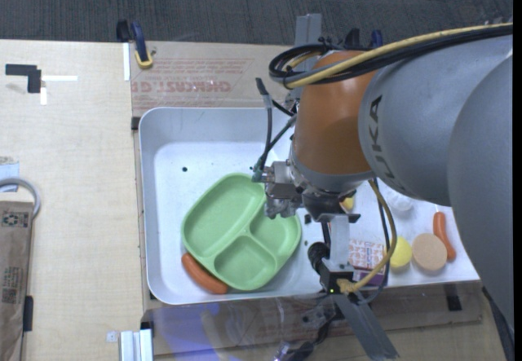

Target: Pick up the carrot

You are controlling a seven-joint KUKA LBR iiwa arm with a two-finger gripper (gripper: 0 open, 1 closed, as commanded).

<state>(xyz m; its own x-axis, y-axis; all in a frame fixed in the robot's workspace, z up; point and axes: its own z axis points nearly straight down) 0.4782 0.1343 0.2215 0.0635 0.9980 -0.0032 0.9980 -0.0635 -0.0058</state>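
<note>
The orange plastic carrot (204, 274) lies against the lower-left rim of the green divided plate (232, 229), across the plate from the jaws. Whether the jaws are apart cannot be told.

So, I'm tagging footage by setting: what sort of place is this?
Probably a robotics lab: a grey-and-orange robot arm over a shallow white bin holding a green divided plastic plate.

Green divided plate (232, 239); yellow ball (400, 253) beside tan disc (430, 253)
</note>
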